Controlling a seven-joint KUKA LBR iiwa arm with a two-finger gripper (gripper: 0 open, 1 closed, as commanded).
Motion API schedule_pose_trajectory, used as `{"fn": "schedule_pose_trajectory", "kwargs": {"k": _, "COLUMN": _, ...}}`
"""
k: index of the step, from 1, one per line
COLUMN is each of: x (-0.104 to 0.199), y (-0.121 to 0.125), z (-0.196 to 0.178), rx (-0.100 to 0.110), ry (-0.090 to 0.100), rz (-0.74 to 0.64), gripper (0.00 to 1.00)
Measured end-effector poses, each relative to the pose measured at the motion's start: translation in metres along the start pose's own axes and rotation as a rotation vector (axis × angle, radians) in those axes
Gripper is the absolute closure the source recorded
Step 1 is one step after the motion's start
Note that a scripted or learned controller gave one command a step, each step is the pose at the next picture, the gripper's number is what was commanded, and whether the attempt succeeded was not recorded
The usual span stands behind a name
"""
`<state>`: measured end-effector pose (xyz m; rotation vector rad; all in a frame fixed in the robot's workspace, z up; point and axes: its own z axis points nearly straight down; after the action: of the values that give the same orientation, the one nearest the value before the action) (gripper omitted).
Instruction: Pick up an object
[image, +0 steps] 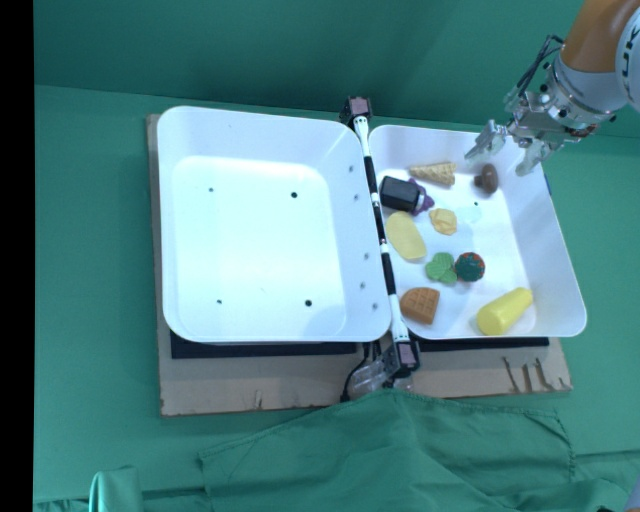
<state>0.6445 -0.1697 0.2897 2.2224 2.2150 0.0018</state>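
Near edge: green cloth (400, 455) bunched over the cardboard base (220, 395). Left bin (200, 130) w/ nothing but small dark holes.

Right bin (560, 280), near to far: yellow cylinder (504, 311) at near right, orange waffle piece (420, 305) near left; green leafy item (440, 268) touching red-green ball (470, 266); long yellow piece (406, 236) by the divider; small yellow lump (443, 221); black block (400, 192) over a purple bit (424, 201); cone (432, 173); brown nut-like item (486, 178) at far right.

Gripper (507, 148) at far right, fingers spread wide, nothing betw. them, just above the brown item, not touching as far as can be told.
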Motion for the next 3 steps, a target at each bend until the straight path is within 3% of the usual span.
{"fn": "schedule_pose_trajectory", "kwargs": {"k": 1, "x": 0.001, "y": -0.073, "z": 0.073, "rx": 0.01, "ry": 0.002, "rz": 0.003, "gripper": 0.0}}
{"fn": "schedule_pose_trajectory", "kwargs": {"k": 2, "x": 0.031, "y": -0.144, "z": 0.087, "rx": 0.009, "ry": 0.004, "rz": 0.002, "gripper": 0.0}}
{"fn": "schedule_pose_trajectory", "kwargs": {"k": 3, "x": 0.022, "y": -0.08, "z": 0.1, "rx": -0.01, "ry": -0.002, "rz": -0.001, "gripper": 0.0}}
